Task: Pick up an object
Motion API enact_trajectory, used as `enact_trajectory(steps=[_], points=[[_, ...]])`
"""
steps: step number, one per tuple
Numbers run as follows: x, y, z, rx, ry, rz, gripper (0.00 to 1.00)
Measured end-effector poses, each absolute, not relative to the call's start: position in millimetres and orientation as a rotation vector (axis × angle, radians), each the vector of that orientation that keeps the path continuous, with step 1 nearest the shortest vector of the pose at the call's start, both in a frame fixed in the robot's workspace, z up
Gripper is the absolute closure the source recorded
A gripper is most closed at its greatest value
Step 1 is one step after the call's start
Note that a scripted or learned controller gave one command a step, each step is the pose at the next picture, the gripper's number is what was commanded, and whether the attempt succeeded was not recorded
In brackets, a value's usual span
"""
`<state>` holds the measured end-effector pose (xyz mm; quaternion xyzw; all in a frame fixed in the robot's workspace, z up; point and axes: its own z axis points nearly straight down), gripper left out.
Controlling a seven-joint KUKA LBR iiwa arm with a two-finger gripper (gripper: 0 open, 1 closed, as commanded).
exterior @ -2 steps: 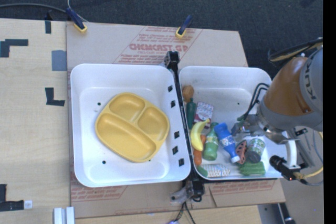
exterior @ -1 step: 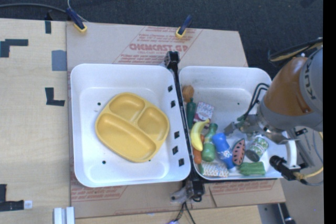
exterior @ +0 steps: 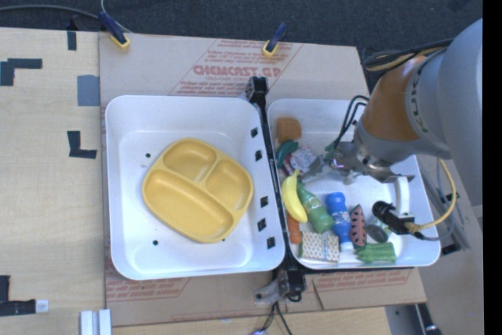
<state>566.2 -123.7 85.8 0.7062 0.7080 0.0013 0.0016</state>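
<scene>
A jumble of small objects crowds the left half of the right-hand shallow white plastic bin (exterior: pixel 408 110): a curved yellow plastic banana (exterior: pixel 293 198) lies lengthwise beside a tilted green bottle (exterior: pixel 315 212) and a blue bottle with a white band (exterior: pixel 339 217). An orange-brown block (exterior: pixel 289 127) sits near the bin's far wall; a checked packet (exterior: pixel 319 247) and a watermelon slice toy (exterior: pixel 358 226) lie toward the near wall.
</scene>
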Motion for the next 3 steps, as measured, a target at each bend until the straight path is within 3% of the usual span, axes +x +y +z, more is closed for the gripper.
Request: enact_trajectory(steps=[1, 2, 3], points=[[624.0, -113.1, 85.2, 2.218, 2.222, 0.001, 0.00], [623.8, -113.4, 94.9, 2.216, 2.222, -0.002, 1.00], [623.8, -113.4, 95.0, 2.215, 2.223, -0.003, 0.00]])
